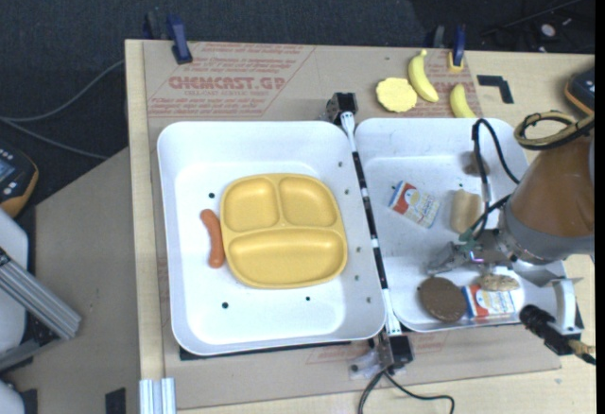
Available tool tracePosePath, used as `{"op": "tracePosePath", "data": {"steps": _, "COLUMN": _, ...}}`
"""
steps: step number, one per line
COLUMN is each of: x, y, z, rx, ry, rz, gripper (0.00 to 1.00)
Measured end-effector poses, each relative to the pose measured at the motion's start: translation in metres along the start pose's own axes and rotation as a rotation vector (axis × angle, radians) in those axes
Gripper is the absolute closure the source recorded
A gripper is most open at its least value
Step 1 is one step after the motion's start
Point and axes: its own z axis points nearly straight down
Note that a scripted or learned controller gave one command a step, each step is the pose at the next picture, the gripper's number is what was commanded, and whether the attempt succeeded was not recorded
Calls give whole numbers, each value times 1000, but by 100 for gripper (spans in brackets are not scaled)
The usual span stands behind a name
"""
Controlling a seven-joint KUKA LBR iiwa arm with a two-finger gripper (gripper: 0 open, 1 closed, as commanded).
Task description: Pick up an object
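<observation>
My gripper (460, 256) hangs low over the right bin (416, 146), below the arm's orange band (558, 190). Just left of the gripper's upper side lies a tan bread-like piece (464, 210). A small white carton with orange and blue print (414, 203) lies further left. A brown round patty (440, 299) sits at the bin's front, just below the gripper. Beside the patty lie a second printed carton (490, 304) and a small cream-coloured item (498, 282). Nothing is visibly held.
The left bin (189, 157) holds a yellow divided plate (282, 230) with an orange sausage (213, 237) beside it. Behind the right bin, on the bench, lie two toy bananas (423, 77) (460, 101) and a yellow round piece (397, 94). A black cable (487, 157) loops near the arm.
</observation>
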Motion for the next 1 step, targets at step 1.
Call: {"op": "tracePosePath", "data": {"steps": 1, "x": -31, "y": 81, "z": -2, "rx": -17, "ry": -5, "rz": -11, "gripper": 0}}
